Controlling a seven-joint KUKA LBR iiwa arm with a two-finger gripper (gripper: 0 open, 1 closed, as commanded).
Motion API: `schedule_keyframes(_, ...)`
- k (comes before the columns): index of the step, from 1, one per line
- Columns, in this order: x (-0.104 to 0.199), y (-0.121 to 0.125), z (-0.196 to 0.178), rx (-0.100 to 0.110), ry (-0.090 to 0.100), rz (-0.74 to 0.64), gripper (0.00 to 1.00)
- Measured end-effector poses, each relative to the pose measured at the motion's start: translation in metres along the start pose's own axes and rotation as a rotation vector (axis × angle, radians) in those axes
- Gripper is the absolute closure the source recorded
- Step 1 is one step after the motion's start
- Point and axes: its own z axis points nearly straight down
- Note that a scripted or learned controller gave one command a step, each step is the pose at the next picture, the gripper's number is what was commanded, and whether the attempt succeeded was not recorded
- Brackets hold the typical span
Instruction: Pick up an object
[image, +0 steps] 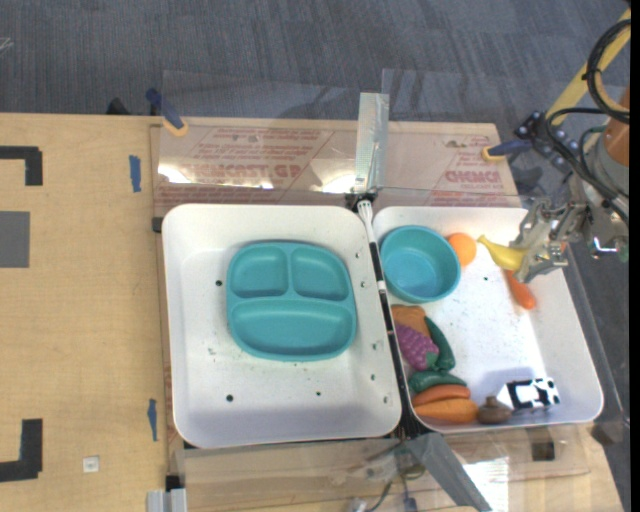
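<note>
Your gripper (540, 250) hangs over the right bin's (560, 330) far right side, just beside the banana (500, 253) and above the carrot (522, 292); you cannot tell how its fingers stand. The left bin (190, 300) holds a divided plate (291, 300), and a bowl (419, 264) sits in the right bin's far left corner.

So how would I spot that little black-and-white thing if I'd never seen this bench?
Start at the right-hand white bin, the one holding the round teal bowl. Go to its near right corner, away from the pile of toy food along the divider. There lies the black-and-white toy, the only thing in the bin that isn't brightly coloured.
</note>
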Motion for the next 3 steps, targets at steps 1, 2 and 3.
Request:
schedule_keyframes(1,0.016,0.037,0.129,-0.006,0.025,0.008,1.00)
schedule_keyframes(2,0.014,0.035,0.124,-0.004,0.015,0.009,0.00)
schedule_keyframes(3,0.049,0.044,0.198,-0.002,0.005,0.061,0.00)
